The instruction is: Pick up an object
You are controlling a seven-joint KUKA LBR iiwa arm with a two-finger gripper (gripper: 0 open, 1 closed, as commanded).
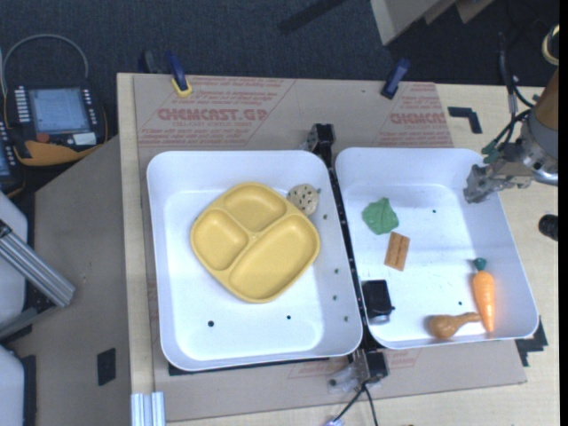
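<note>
Surface (pixel 266 105): brown board under both bins, filling the middle of the frame.
Left bin (pixel 177 327): centre-left, white, shallow; bare floor along its lower and left parts.
Right bin (pixel 444 176): centre-right, touching the left bin along a black seam; open floor across its upper half and middle.
Yellow plate (pixel 256 242): three-compartment, tilted, in the left bin's middle.
Arm (pixel 541 131): enters at the right edge, upper half of the frame.
Claw (pixel 484 185): at the right bin's upper right wall; cannot tell how far open, nothing seen held.
Carrot (pixel 484 298): lower right of the right bin, well below the claw, just beside the right wall; long axis near vertical, green tip up.
Drumstick (pixel 453 325): lower right, near the bin's bottom wall, left of the carrot's lower end; long axis roughly horizontal.
Black block (pixel 376 298): lower left of the right bin, by the seam.
Green leaf (pixel 381 216): upper left of the right bin, well left of the claw.
Orange-brown bar (pixel 397 250): just below the leaf, apart from it; long axis near vertical.
Cookie (pixel 304 198): left bin, touching the plate's upper right rim.
</note>
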